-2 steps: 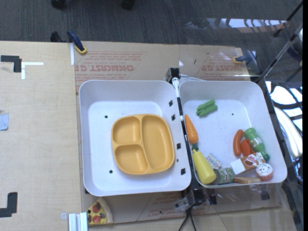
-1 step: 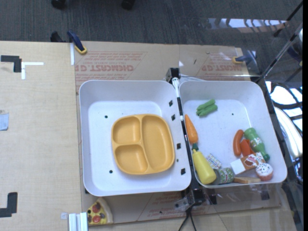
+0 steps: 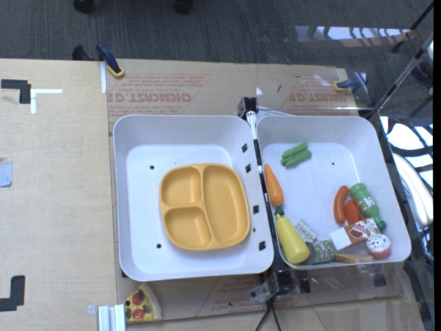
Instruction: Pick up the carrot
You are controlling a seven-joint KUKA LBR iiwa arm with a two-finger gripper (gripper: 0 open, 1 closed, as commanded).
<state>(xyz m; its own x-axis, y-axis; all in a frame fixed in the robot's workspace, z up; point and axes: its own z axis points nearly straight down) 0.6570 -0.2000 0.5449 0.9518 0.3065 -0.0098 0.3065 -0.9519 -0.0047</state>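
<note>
The carrot (image 3: 273,186) is orange with a small green top. It lies lengthwise against the left wall of the right bin (image 3: 365,133), just above a yellow bottle (image 3: 291,241).
The left bin (image 3: 127,185) holds a yellow divided plate (image 3: 204,205). In the right bin lie green bean pods (image 3: 296,154), a red sausage (image 3: 340,204), a green bottle (image 3: 365,204) and several small packets at the front right. A toy pizza slice (image 3: 140,305) lies on the bench below the left bin.
</note>
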